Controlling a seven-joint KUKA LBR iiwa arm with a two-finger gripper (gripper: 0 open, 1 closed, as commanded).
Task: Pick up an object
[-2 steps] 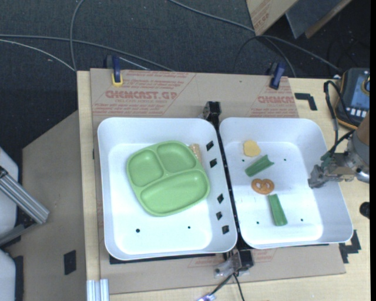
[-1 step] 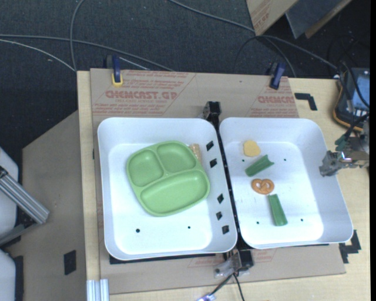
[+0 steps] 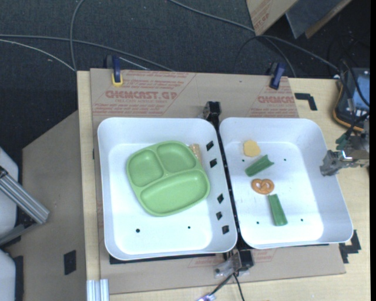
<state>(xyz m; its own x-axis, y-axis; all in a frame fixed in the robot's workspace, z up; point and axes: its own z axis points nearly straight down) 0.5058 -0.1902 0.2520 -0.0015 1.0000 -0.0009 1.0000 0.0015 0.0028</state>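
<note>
Robot hand [image 3: 335,161] at the view's right edge, low, pointing left

Counter and surroundings, seen from above.
Counter [image 3: 88,176] carries two white bins: left bin [image 3: 117,235] and right bin [image 3: 329,217], edges touching. Blue clamps [image 3: 117,69] [image 3: 276,75] grip the far edge. Cables [image 3: 70,35] trail across dark floor [image 3: 35,94]; cardboard box [image 3: 267,13] beyond.
</note>
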